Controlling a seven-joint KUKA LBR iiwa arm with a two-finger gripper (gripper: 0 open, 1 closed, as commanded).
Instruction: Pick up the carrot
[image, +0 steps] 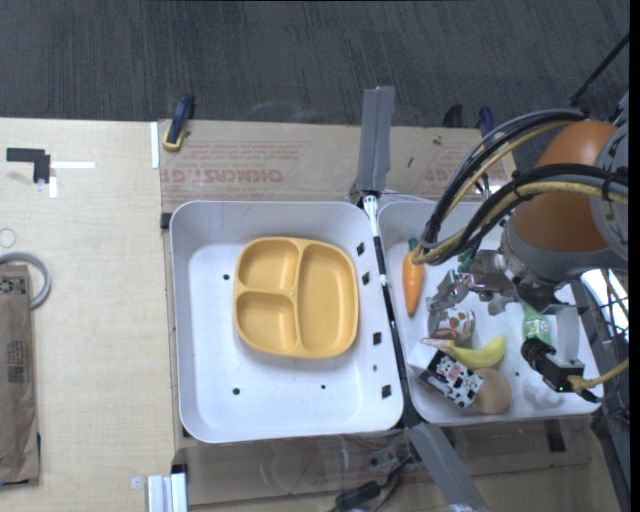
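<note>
Two bins on desk. Carrot (412, 284) lies at left wall of right bin (392, 215), unheld. End effector (452, 292) just right of it; I can't tell its state.

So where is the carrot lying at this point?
The carrot lies in the right bin, against its left wall beside the divider, with its green top pointing up the image. The gripper is just to its right, and the banana lies lower right.
</note>
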